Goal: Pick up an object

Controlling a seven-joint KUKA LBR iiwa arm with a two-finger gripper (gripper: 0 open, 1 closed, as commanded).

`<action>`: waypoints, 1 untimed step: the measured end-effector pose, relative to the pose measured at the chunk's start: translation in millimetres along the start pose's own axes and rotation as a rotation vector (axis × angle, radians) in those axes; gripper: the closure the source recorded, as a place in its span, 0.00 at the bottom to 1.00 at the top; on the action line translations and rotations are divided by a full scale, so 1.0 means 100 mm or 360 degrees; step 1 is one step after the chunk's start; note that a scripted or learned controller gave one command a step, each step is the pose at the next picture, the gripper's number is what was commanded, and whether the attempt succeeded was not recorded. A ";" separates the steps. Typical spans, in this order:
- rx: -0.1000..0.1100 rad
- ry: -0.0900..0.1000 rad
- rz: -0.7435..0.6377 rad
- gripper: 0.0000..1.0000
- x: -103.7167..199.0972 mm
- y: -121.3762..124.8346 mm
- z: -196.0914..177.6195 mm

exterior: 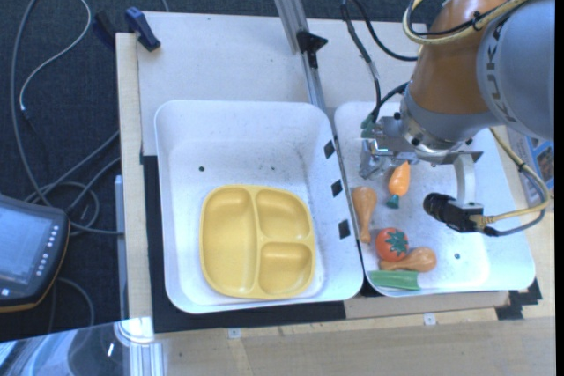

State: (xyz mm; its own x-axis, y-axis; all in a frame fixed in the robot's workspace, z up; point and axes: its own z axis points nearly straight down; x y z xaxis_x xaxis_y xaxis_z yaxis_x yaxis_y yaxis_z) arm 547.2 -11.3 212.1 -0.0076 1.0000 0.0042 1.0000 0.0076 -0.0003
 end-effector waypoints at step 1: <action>-0.0005 -0.0002 0.0000 1.00 0.53 0.18 -0.13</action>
